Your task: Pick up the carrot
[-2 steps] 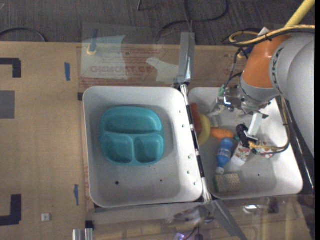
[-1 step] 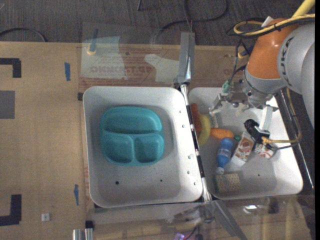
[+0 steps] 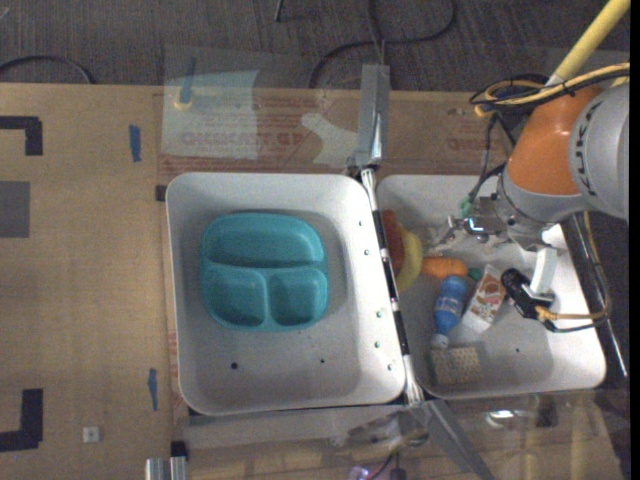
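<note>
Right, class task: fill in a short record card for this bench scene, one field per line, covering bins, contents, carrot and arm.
left bin: white bin holding a teal divided tray
right bin: white bin holding mixed items
carrot: orange carrot lying near the right bin's left side, not held
near carrot: blue bottle, small carton, tan sponge
arm: over the right bin, tool above the carrot

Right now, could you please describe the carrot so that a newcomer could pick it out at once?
Look in the right bin, near its upper left. The carrot lies there just right of a yellow and red toy and above a blue bottle. It is the one small orange tapered stick.
</note>
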`<state>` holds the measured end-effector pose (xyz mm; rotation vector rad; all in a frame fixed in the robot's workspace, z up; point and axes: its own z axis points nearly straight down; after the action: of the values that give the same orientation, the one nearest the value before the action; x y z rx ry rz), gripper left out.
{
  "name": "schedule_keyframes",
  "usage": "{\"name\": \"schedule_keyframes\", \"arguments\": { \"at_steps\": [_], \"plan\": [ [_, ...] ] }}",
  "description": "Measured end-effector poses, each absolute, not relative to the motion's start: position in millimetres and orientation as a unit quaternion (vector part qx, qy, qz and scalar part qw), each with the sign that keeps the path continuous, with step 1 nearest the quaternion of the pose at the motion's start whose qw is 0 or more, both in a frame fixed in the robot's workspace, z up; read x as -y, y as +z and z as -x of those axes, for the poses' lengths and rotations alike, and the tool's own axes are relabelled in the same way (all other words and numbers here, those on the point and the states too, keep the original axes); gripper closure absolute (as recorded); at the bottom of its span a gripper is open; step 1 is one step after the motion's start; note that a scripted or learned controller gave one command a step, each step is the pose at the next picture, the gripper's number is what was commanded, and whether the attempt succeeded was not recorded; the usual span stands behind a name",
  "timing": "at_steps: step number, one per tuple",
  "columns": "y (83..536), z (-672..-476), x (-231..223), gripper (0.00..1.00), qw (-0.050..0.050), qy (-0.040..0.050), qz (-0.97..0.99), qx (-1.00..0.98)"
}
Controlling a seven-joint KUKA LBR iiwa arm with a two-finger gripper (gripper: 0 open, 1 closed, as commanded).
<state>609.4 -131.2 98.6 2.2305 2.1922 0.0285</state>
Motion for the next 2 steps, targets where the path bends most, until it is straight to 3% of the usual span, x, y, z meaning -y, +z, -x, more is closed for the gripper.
{"name": "schedule_keyframes", "arguments": {
  "at_steps": [1,2],
  "plan": [
    [99.5,-588.6,126.9,0.00,0.014,0.0105,-0.699,-0.715],
    [99.2,-581.7,113.4,0.00,0.015,0.0089,-0.692,-0.721]
  ]
}}
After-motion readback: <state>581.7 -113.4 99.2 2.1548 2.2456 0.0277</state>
